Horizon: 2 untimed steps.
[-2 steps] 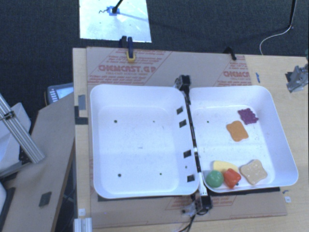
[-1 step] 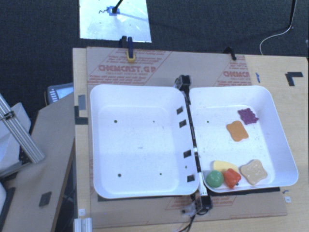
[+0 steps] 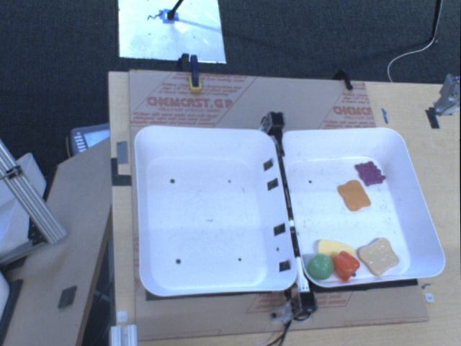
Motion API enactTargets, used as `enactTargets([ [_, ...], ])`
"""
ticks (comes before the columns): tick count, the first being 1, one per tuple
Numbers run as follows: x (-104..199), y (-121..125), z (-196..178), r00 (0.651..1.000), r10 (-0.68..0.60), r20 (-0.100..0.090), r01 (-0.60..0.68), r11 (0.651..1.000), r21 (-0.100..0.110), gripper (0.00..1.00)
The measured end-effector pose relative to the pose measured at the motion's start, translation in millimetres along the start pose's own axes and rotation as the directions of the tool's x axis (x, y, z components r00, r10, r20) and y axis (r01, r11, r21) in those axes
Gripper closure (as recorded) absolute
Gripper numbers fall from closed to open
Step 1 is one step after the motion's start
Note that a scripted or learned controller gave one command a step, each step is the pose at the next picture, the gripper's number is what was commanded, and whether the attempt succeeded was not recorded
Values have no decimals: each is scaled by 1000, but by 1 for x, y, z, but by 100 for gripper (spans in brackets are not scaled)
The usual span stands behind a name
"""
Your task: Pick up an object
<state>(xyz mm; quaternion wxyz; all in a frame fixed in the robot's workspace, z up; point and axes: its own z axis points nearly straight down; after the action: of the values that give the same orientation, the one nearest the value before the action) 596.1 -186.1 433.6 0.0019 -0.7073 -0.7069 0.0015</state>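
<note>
The right bin (image 3: 403, 164) holds several toy foods. A purple grape cluster (image 3: 369, 172) lies near its far right, with an orange piece (image 3: 354, 194) just in front of it. Along the near edge sit a green ball (image 3: 320, 267), a red pepper (image 3: 346, 265), a yellow wedge (image 3: 333, 247) and a tan bread slice (image 3: 378, 256). A small grey part of the arm (image 3: 448, 96) shows at the right edge of the view, away from both bins.
The left bin (image 3: 144, 193) stands beside the right one, joined by black clips (image 3: 277, 207) along the middle. Both rest on a cardboard sheet (image 3: 238, 99) on the wooden bench. A metal plate (image 3: 171, 20) lies on the floor beyond.
</note>
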Motion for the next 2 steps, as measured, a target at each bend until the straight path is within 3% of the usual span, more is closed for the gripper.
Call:
enactTargets([
  [1,15,33,-108,1000,-7,5,7,1000,-19,100],
  [2,-19,58,-13,1000,-1,2,1,1000,-6,100],
])
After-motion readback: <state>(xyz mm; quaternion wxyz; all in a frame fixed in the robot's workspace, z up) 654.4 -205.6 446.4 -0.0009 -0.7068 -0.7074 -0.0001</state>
